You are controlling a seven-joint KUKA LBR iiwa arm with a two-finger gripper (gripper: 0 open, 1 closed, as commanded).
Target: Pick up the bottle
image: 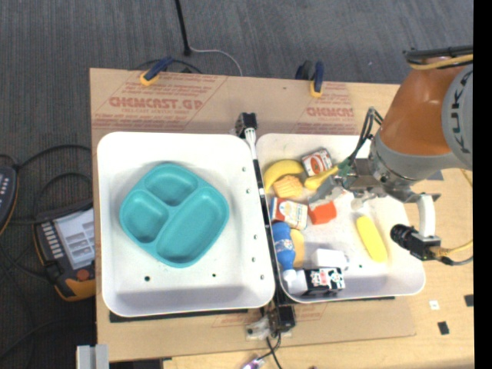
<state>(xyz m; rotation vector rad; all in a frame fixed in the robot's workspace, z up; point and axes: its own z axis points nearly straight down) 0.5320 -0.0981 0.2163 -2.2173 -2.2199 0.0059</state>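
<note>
Over the right bin (400, 283), the gripper (347, 181) hangs low among piled toys, jaw state impossible to tell, seemingly hunting the bottle (283, 244) lying blue-capped against the bin's left wall.

Two white bins sit side by side: the left bin (115, 283) and the right bin (400, 279). The left one holds one teal divided plate (175, 214). The right one holds a jumble: one yellow banana-like toy (371, 237), one blue-and-yellow bottle (283, 244), one small red block (323, 212), and several packets too crowded to count. Two clamps (156, 71) grip the counter's twelve o'clock edge.
</note>
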